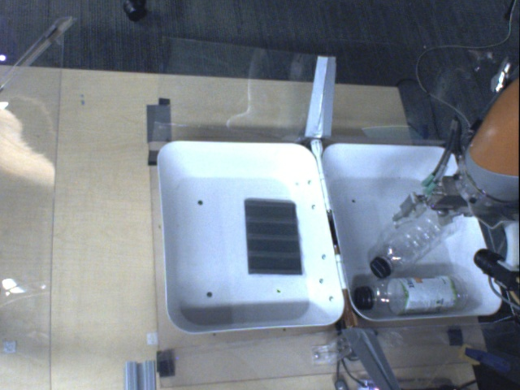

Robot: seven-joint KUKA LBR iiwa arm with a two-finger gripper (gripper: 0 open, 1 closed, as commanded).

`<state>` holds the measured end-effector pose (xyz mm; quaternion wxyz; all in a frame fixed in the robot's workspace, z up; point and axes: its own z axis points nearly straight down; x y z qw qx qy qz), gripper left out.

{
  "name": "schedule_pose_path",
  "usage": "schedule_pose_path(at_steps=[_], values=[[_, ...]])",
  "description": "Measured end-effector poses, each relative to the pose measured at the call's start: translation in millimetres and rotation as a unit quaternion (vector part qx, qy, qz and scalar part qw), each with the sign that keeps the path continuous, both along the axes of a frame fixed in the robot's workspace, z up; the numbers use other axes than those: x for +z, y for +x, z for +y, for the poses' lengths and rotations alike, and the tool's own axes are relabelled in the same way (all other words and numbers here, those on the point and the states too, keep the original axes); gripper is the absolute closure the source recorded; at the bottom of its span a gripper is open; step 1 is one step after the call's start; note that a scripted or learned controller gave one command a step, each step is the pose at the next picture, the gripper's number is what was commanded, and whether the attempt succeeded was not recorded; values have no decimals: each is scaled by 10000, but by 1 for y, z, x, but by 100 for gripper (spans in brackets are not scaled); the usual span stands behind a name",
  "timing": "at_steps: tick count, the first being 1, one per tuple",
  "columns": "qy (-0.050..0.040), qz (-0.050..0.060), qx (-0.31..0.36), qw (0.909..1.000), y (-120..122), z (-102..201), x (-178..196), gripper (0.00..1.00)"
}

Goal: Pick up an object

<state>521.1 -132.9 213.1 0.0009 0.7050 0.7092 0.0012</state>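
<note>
Bench [97, 242] of pale wood fills most of the frame, dark carpeted floor along the top edge. Two shallow white bins sit side by side. Left bin [183, 218] lies at centre frame; a dark ribbed rectangular pad [273, 236] lies flat in its middle, long side running top to bottom. Right bin [357, 185] lies at centre right, its left wall just beside the left bin's right wall. A grey metal strip [322, 96] runs up from the seam between the bins toward the top of the frame. Arm enters from the right edge, orange band [497, 145] at upper right, gripper [435, 195] over the upper right part of the right bin. Its metal parts sit right at the upper end of a clear plastic bottle [410, 238], which lies on a slant, black cap pointing to the lower left, base up by the gripper. Cannot tell how the fingers stand, nor whether they close on the bottle; glare and clear plastic blur the contact. A second bottle [418, 293], clear with a pale label and a black cap at its left end, lies level along the bin's lower wall, just below the first one's cap. Loose cables at lower right.
</note>
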Motion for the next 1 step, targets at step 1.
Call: schedule_pose_path(at_steps=[1], values=[[-8,-76,172,9998,-3,28,-122,0]])
